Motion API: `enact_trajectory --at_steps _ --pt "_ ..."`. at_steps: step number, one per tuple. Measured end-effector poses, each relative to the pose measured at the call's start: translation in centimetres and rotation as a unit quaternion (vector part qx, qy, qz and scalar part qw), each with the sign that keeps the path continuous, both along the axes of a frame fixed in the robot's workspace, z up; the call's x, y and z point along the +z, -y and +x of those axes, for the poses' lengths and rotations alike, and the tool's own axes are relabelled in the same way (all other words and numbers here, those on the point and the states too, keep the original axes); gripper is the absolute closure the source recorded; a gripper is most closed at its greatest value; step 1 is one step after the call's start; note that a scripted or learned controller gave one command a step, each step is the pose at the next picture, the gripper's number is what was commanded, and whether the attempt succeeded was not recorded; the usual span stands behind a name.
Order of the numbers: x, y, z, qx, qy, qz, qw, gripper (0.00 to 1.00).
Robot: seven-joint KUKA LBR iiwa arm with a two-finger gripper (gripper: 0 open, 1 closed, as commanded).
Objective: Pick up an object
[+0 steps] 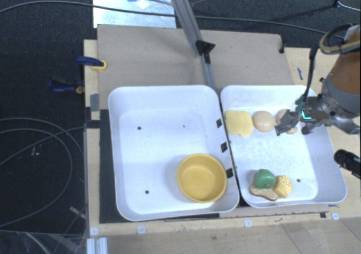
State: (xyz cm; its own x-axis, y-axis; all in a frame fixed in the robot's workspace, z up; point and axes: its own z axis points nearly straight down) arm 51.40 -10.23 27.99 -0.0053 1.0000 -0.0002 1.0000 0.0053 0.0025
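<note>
My gripper (295, 126) reaches into the right bin (316, 157) from the right, low over its back part. Its dark fingers (281, 128) stand spread, so it is open. A small tan item (281, 115) lies partly under the left finger, much of it hidden. Just to the left lie a round beige item (263, 121) and a pale yellow lumpy item (239, 123). At the bin's front sit a green item (264, 178), a flat tan piece (263, 193) and a yellow ridged item (284, 186), bunched together.
A yellow bowl (202, 177) stands at the front right of the left bin (146, 134). A grey pole (186, 16) slants down to the wall between the bins. Cables lie on the dark floor at the left.
</note>
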Motion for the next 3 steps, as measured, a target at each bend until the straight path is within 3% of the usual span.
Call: enact_trajectory --at_steps 1,3 --pt "0.0 0.0 0.0 0.000 0.000 -0.0001 1.0000 0.00" --pt "-12.2 -0.5 -0.7 -0.002 -0.003 0.0005 1.0000 0.00"
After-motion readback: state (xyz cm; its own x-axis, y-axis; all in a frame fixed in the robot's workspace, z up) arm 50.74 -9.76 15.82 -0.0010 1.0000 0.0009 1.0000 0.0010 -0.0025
